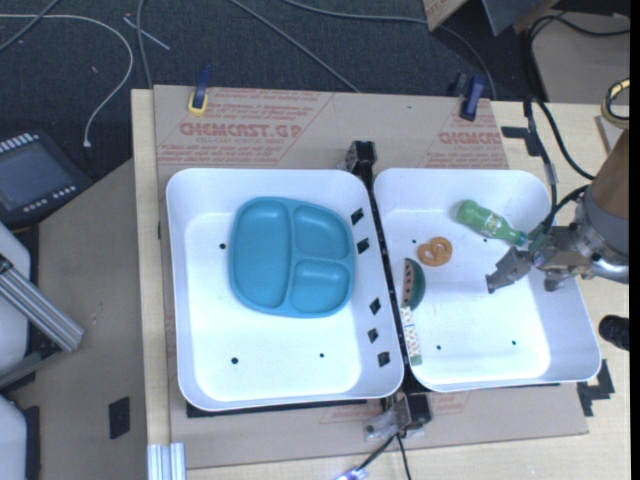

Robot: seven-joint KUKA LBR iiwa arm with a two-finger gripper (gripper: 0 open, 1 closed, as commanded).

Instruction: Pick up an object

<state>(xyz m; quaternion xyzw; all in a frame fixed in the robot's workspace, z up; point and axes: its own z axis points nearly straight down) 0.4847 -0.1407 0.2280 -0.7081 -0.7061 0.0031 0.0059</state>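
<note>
In the right bin (520, 353) a green bottle (486, 221) lies on its side near the far wall. A brown pretzel (435, 252) rests left of it. A watermelon slice (413, 281) and a thin striped bar (409, 333) lie along the bin's left wall. My gripper (527, 277) hangs over the right part of this bin, just right of and nearer than the bottle's cap end. It is open, its two dark fingers (499, 275) spread apart, and nothing sits between them.
A blue divided plate (293, 256) lies in the left bin (200, 298). Both bins rest on a cardboard sheet (250, 118) held by blue clamps (201, 91). Cables (545, 158) run along the bench's right side near my arm.
</note>
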